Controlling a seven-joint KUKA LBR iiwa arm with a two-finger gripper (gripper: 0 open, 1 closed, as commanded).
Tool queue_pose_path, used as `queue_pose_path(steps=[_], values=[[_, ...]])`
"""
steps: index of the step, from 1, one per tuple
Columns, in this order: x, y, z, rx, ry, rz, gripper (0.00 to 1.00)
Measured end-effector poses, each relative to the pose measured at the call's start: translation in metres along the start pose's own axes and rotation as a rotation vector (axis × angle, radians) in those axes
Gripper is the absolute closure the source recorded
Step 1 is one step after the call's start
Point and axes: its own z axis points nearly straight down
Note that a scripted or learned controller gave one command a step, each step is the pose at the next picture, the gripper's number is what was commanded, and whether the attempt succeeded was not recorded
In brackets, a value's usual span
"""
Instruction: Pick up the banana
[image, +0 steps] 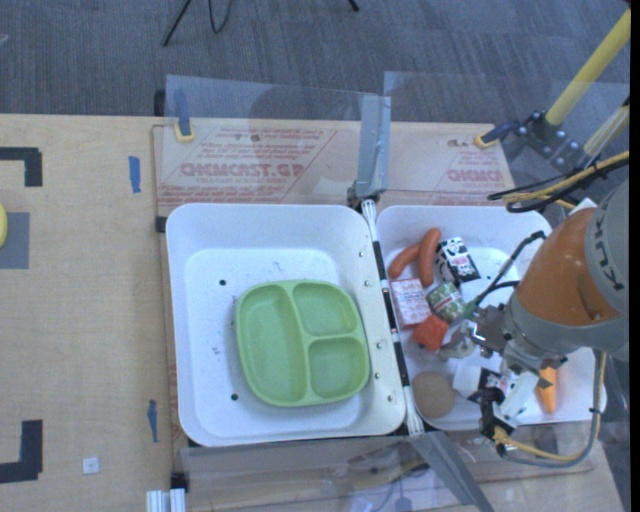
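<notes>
Bench (80, 330) rundown, going left to right. At its left edge, cut off by the frame, sits a sliver of something yellow (2, 226), way too little of it to call.

The shallow white left bin (200, 240) carries one light green plastic plate with three compartments (300, 340), roughly in its middle.

The shallow white right bin (495, 232) is the crowded one:
- two orange-red sausages (428, 255) near its far-left corner
- a flat red-and-white packet (408, 300) along its left wall
- a small black-and-white carton (459, 258) just right of the sausages
- a crinkly green packet (443, 300) below the carton
- a chunky red piece (432, 332) just under that
- a round brown lump (434, 395) in the near-left corner

The two-finger gripper (468, 340) hangs over the middle of that bin, just beside the red piece and the green packet. Whether it's released or clenched, I can't tell. The grey arm with its orange band (575, 285) covers the bin's right side, and a stubby orange piece (546, 390) pokes out towards the near-right corner.

As for the banana, I honestly can't tell where it is. My guess is it's somewhere under the arm. So I'd call this the hunting stage, with the grasp not yet made. Next move calls for pulling clear to get a proper look at the bin's right side, then lining up across the banana's narrow width before coming down.
</notes>
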Motion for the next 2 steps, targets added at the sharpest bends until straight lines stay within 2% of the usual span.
queue_pose_path(steps=[1, 2], values=[[-0.071, 0.035, 0.002, 0.015, 0.009, 0.226, 0.0], [-0.034, 0.044, 0.001, 0.001, -0.001, 0.268, 0.0]])
